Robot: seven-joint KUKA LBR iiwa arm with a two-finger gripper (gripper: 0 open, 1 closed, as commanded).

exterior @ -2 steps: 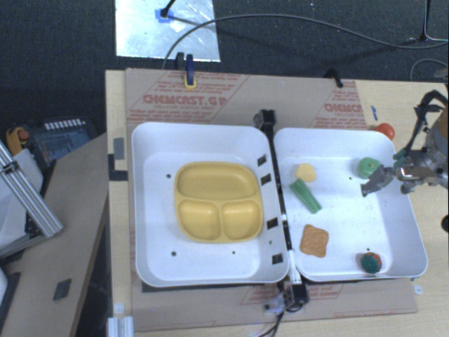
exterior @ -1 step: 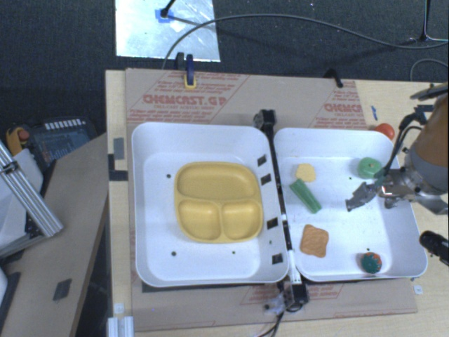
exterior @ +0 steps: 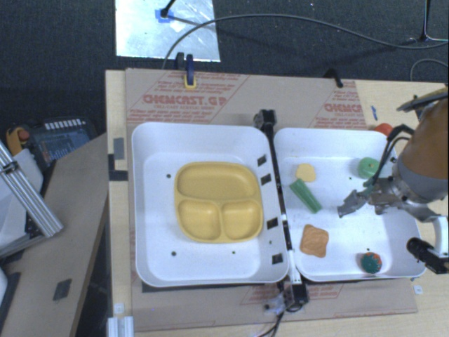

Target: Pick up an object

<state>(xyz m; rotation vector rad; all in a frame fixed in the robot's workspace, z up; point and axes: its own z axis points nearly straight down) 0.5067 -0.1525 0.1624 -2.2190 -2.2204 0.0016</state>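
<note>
The right bin (exterior: 337, 140) holds several small objects. A pale yellow piece (exterior: 305, 173) lies near its left wall, and a long green block (exterior: 306, 195) lies just below that piece. At the back right sits a green round piece (exterior: 368, 166). An orange flat piece (exterior: 314, 241) rests at the front left, and a green and orange ball (exterior: 371, 262) at the front right. My gripper (exterior: 349, 206) hangs over the middle of this bin, to the right of the green block and apart from it. Nothing shows in its grasp.
The left bin (exterior: 151, 188) holds a yellow divided tray (exterior: 217, 201). A black hinge strip (exterior: 275, 188) runs between the bins. The grey arm with its orange band (exterior: 426, 156) covers the right bin's right side. Cardboard lies under both bins.
</note>
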